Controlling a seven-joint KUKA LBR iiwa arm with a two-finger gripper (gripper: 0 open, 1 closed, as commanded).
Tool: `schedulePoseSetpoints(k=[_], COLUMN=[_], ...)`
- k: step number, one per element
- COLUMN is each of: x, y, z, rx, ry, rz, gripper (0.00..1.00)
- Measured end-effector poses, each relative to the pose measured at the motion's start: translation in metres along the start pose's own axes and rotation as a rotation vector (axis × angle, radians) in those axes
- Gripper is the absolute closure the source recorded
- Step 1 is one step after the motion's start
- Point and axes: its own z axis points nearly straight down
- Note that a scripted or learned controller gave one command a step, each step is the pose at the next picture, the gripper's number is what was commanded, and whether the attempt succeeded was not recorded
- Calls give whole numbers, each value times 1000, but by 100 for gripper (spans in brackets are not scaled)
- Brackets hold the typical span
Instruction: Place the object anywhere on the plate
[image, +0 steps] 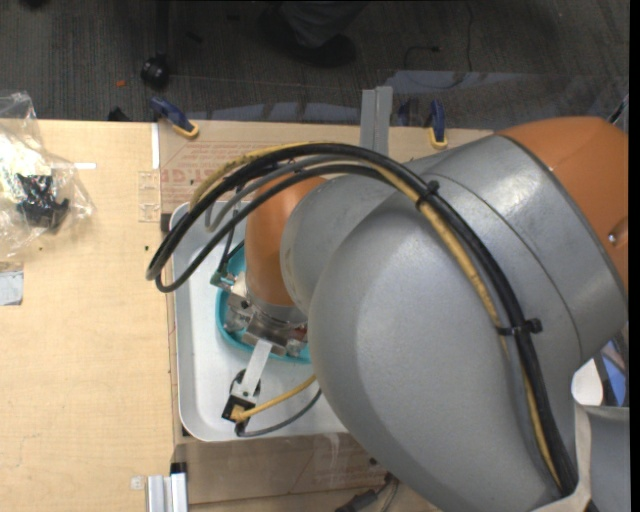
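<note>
Pale plywood worktop spreads across the left of the camera view, with dark carpet beyond its far edge. On the worktop's far left lies a clear plastic bag holding small black parts. Blue clamps grip the far edge.

A white bin sits beside the bare plywood, and most of it is covered by the grey arm, which fills the right and middle of the view, its orange band dipping down into the bin. Black and yellow cables loop over the arm and out across the bin's left rim.

A teal plate shows as a thin curved edge inside the bin, directly under the wrist. The claw hangs over that plate, but the wrist hides it, so I cannot tell how it stands or whether it has hold of anything. The object to be placed cannot be made out.
</note>
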Motion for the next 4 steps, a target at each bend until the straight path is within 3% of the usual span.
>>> schedulePoseSetpoints(k=[1, 2, 3, 4], x=[-10, 8, 19, 14], y=[66, 25, 96, 29], z=[-82, -10, -2, 0], rx=[3, 6, 53, 3], ry=[-4, -6, -13, -3], rz=[283, 281, 303, 694], gripper=[0, 0, 0, 0])
